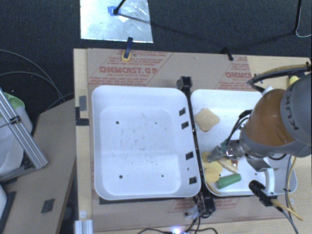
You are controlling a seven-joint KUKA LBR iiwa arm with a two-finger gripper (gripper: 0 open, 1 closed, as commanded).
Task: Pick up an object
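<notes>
1. the arm (273, 123) reached in from the right and hung low over the right bin (229, 97), with the jaws (222, 152) down near that bin's front left corner; how far apart they stood could not be told, since the wrist and cables covered much of them
2. the nearest candidates lay right at the jaws: a pale yellow piece (213, 168) just below them, a green cylinder (228, 181) a little further toward the bin's front edge, and a tan rounded object (206, 119) well behind them, apart from the rest
3. nothing could be seen between the jaws, so the pick looked not yet made; the step in hand seemed to be settling on one object and closing on it
4. the yellow piece and the green cylinder sat close together, possibly touching, so a careless close risked pinching both or nudging one away; centring over a single object would have served better
5. the green cylinder lay on its side and would likely have rolled; closing across its short width was the safer choice
6. the bin's divider wall (194, 135) stood just left of the jaws, so a straight descent was wise
7. the left bin (141, 145) lay beyond that wall
</notes>
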